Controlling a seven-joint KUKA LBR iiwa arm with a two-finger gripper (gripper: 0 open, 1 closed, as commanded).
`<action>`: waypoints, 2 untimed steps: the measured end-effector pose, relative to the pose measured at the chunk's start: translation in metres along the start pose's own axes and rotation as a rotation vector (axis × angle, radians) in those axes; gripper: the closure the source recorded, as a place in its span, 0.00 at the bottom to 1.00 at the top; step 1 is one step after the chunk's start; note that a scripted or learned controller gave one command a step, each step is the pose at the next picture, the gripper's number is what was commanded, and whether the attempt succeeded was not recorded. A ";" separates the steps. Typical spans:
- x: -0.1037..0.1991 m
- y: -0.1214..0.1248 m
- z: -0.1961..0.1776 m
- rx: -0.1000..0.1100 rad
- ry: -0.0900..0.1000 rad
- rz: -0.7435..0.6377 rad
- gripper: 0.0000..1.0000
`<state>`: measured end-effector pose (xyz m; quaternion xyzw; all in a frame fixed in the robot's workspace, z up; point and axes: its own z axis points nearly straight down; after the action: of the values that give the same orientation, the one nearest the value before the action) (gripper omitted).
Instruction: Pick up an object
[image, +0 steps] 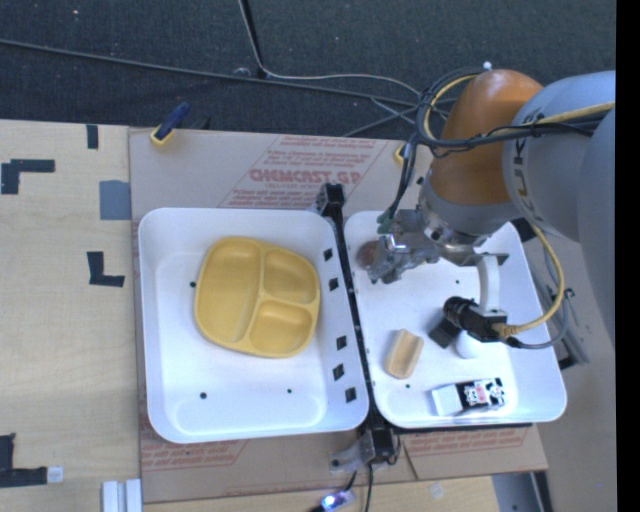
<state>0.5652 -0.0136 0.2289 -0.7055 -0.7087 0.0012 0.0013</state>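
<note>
My gripper (392, 262) is low over the upper left part of the right bin (530, 395), close to the divider between the bins. A small brownish round object (367, 253) sits right against the gripper's left side, partly hidden by it; I cannot tell whether it is held. A tan block (404, 353) lies in the right bin below the gripper, apart from it. A small white and black box (467, 396) rests near that bin's front edge.
A yellow divided plate (257, 296) lies in the left bin (165, 390). The arm's orange band (480, 130) and grey body cover the right bin's far right part. Cables run across the dark floor behind the bench.
</note>
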 end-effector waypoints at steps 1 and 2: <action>0.050 0.002 0.003 -0.002 0.001 -0.002 1.00; 0.094 -0.005 0.009 -0.001 0.000 -0.001 1.00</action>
<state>0.5594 0.0804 0.2204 -0.7050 -0.7092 0.0009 0.0012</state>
